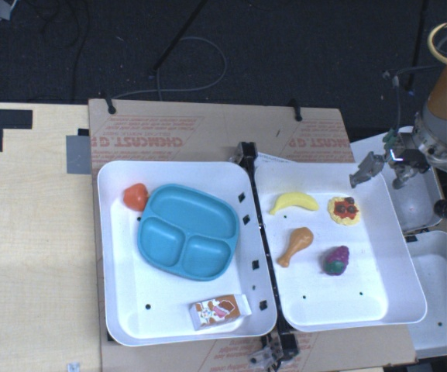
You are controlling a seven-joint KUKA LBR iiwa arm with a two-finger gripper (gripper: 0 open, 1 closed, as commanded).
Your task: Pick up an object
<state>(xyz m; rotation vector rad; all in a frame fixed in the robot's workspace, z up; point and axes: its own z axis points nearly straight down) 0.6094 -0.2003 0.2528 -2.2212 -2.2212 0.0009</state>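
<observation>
Left bin (115,285), shallow white plastic: a round orange-red toy fruit (135,197) lies in its upper left corner, just beside the rim of a blue three-compartment plastic tray (187,231) that takes up most of the floor; a small printed rectangular packet (220,311) lies flat near the lower rim, apart from the tray; a black divider strip (258,239) runs between the two bins.

Right bin (393,285), same make: a yellow toy banana (293,201) lies near the upper left; below it a tan toy chicken drumstick (295,246), tilted, thick end up; further right a yellow toy tart with red topping (344,210); below that a purple and green toy fruit (335,260); all four lie apart from one another, none touching a wall; the lower half of this bin's floor is bare.

The grey two-finger gripper (381,170) hangs over the right bin's upper right corner, above and to the right of the tart; its jaws stand spread with nothing between them.
</observation>
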